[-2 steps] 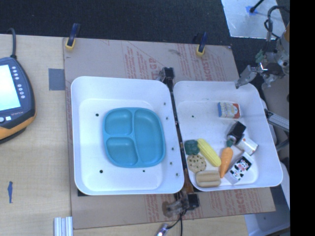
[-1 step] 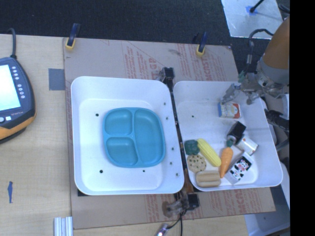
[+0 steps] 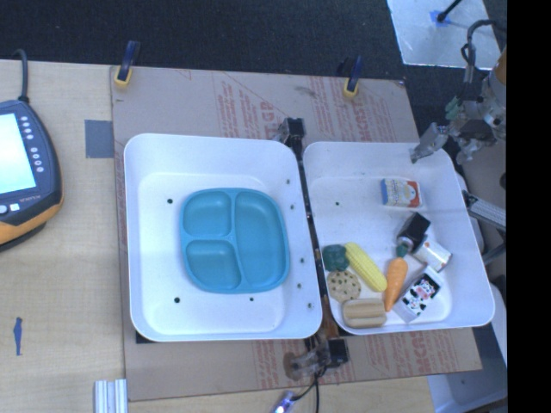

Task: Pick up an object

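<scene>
In the right bin (image 3: 448,312), toward its near side, lie a corn cob (image 3: 365,267), a carrot (image 3: 394,282), a cookie (image 3: 343,285), a bread roll (image 3: 364,314) and a cow-print carton (image 3: 421,296); a small white carton (image 3: 400,193) sits apart, farther back; the left bin (image 3: 146,231) bears a blue divided plate (image 3: 234,240); the gripper (image 3: 448,140) hangs over the right bin's far right corner, whether released or clenched cannot be told.
</scene>
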